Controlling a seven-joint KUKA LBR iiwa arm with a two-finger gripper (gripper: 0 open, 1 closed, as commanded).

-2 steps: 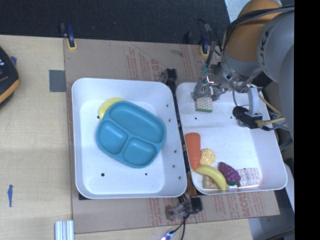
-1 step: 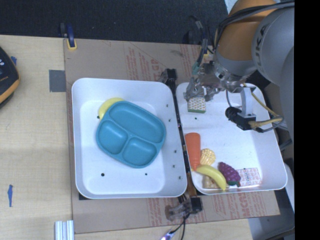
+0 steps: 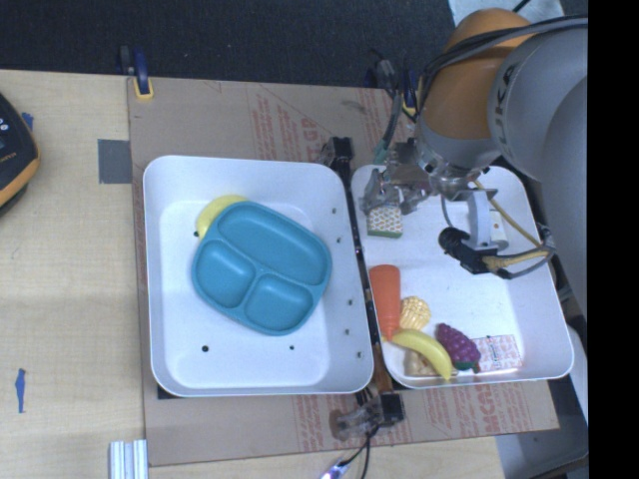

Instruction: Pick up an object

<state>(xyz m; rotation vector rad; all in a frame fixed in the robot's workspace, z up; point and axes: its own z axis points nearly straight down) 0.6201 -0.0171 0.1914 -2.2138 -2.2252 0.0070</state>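
Small green-and-white block (image 3: 385, 222): located in the right-hand bin (image 3: 527, 302), at its far left corner, close to the wall shared with the left-hand bin (image 3: 180, 359). Seen directly below the gripper (image 3: 387, 200), touching or nearly touching it; contact not confirmable from this angle.

Counted on the bench: two white bins, side by side.

Counted in the left-hand bin: one blue divided plate (image 3: 262, 265) with three compartments, lying flat near the middle; one yellow item (image 3: 216, 211), mostly covered by the plate's far left edge, type not identifiable.

Counted in the right-hand bin: one block as above; one toy carrot (image 3: 385, 299) along the left wall; one toy corn cob (image 3: 414, 313) just beside the carrot; one toy banana (image 3: 425, 351) near the front wall; one bunch of purple toy grapes (image 3: 457, 345) touching the banana's right end; one pink-and-white packet (image 3: 497, 352) just right of the grapes.

Gripper: positioned low over the far left corner of the right-hand bin, above the block. Whether apart, together or clamped: cannot tell. Nothing confirmed as held.
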